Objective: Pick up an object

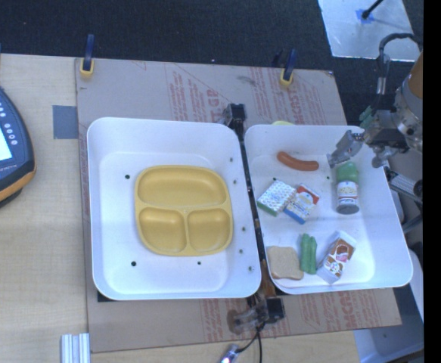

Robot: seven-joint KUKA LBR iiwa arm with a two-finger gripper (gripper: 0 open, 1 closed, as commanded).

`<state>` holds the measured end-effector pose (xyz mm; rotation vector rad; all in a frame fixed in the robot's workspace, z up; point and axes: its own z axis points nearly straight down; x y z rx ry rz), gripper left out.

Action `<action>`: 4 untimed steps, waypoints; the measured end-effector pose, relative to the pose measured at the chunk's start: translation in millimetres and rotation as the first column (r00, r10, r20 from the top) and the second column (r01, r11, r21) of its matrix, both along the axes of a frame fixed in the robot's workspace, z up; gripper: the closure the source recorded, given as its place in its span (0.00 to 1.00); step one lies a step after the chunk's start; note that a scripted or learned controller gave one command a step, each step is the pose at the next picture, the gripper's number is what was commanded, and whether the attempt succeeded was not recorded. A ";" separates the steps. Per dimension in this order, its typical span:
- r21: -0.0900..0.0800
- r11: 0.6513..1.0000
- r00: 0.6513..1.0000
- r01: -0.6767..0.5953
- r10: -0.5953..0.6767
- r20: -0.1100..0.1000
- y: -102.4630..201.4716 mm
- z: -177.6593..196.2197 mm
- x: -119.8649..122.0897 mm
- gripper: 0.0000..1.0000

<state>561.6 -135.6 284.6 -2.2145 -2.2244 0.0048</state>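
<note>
Front of right bin [399, 225]: bread slice [284, 262], green pickle [309, 253], small carton [338, 257].
Middle: two small boxes [288, 200], green-capped bottle [347, 188].
Far: sausage [298, 161].
Gripper [354, 147]: at the bin's far right, just above the bottle; finger spread cannot be made out.
Arm: cut off at right.

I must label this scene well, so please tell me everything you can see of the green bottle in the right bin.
The bottle is small, green on top with a white label band and a grey round end turned toward the near side. It looks like plastic. It lies in the right bin, in its far right part, apart from the sausage and the boxes. The pincer is just beyond its green end; contact is unclear.
</note>
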 end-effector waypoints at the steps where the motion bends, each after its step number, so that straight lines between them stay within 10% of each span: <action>1: -0.001 1.000 1.000 -0.002 0.002 -0.002 41.7 -83.8 -26.2 0.00; 2: 0.001 1.000 1.000 -0.001 0.001 -0.001 25.5 -193.7 -86.2 0.00; 3: 0.000 1.000 1.000 0.002 -0.002 0.001 -42.4 -162.3 12.1 0.00; 4: 0.006 1.000 0.999 -0.003 0.003 -0.032 -39.7 -191.9 89.1 0.00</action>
